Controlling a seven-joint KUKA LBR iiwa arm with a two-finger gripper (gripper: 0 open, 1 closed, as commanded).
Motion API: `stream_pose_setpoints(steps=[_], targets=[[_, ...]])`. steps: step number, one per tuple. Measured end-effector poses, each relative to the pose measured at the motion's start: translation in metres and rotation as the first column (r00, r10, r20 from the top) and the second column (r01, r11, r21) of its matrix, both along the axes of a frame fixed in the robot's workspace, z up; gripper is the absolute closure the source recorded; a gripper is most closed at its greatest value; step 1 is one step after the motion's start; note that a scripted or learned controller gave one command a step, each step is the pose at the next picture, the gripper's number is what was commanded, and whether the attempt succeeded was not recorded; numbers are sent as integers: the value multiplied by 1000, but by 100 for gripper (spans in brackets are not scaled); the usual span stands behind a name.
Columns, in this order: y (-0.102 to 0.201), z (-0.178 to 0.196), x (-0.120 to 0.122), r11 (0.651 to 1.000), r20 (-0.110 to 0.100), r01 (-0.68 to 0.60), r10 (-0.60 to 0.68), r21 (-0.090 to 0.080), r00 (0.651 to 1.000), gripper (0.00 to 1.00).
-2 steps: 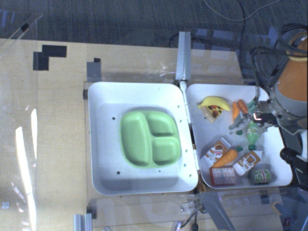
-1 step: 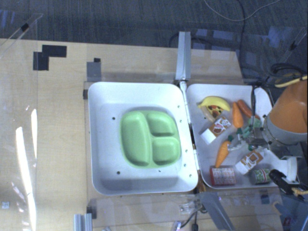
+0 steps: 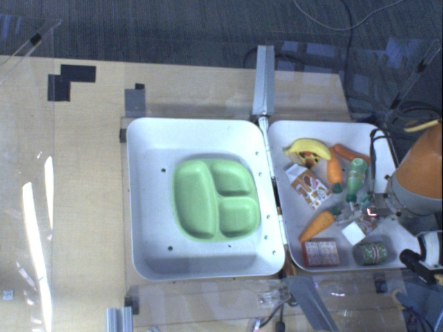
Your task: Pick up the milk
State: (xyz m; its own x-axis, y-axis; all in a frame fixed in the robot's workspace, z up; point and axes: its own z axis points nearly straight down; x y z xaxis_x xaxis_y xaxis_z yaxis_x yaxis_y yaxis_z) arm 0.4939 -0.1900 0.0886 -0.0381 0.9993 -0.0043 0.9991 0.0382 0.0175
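**Claw low in the right bin, milk crowded**

Claw sits among the clutter in the right bin; I cannot tell its state, it is too small and blurred. I take the milk to be the tilted carton just below the banana, apart from the claw. Risk: carrots and bottle crowd it, so a grasp may snag them. Arm is cut off at right.

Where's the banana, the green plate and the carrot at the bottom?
banana point(image 3: 309, 146), camera view, middle of its yellow curve
green plate point(image 3: 216, 198), camera view, ridge between its compartments
carrot point(image 3: 318, 225), camera view, middle of its orange body
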Motion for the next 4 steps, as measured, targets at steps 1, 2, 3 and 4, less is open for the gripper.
stream_pose_setpoints(steps=[1, 2, 3, 4], targets=[[55, 96, 65, 994, -14, -113, 113, 3, 994, 0], [101, 23, 105, 988, -13, -155, 155, 3, 988, 0], [102, 30, 106, 987, -13, -158, 158, 4, 987, 100], [136, 106, 171, 980, -15, -198, 198, 3, 980, 100]])
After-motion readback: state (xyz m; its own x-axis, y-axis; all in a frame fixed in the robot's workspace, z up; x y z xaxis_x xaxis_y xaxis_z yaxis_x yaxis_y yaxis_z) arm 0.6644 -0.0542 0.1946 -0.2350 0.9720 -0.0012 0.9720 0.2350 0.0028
